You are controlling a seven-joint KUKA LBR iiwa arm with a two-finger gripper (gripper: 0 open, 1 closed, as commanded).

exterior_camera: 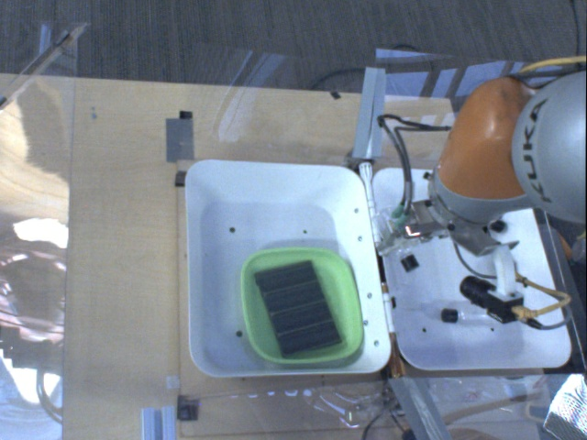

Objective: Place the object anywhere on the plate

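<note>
Dark, ridged and rectangular, the object [296, 309] lay flat on the green plate [253, 317], slanting from upper left to lower right and covering most of the plate's floor. The plate, a shallow square dish with rounded corners, sat in the lower right part of the left white bin [220, 218], near the middle of the frame. The grey arm [527, 168] with its orange band [483, 145] reached in from the right edge and hung over the right white bin [477, 342]. The gripper [415, 232] lay beneath the wrist, over that bin's upper left corner, well apart from the plate and the object; whether it was parted or closed could not be told. Black cable fittings [486, 298] hung below the wrist.
</note>
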